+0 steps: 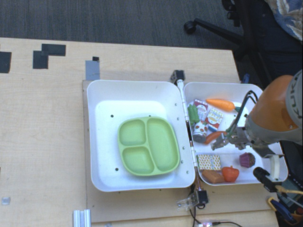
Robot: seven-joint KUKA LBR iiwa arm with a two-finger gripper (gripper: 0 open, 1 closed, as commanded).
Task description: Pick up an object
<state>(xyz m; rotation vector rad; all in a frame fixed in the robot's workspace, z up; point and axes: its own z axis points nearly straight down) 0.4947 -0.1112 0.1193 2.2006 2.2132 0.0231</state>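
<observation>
Fingers (218, 143) low in right bin (255, 90), beside small carrot (214, 137).

No text, brand, number or sign can be read anywhere. The small packet (214, 116) with red, white and yellow print in the right bin (255, 90) perhaps carries lettering, but it is too small and blurred to make out. The patterned cracker-like square (209, 161) nearby shows only a dotted texture, no characters.
</observation>
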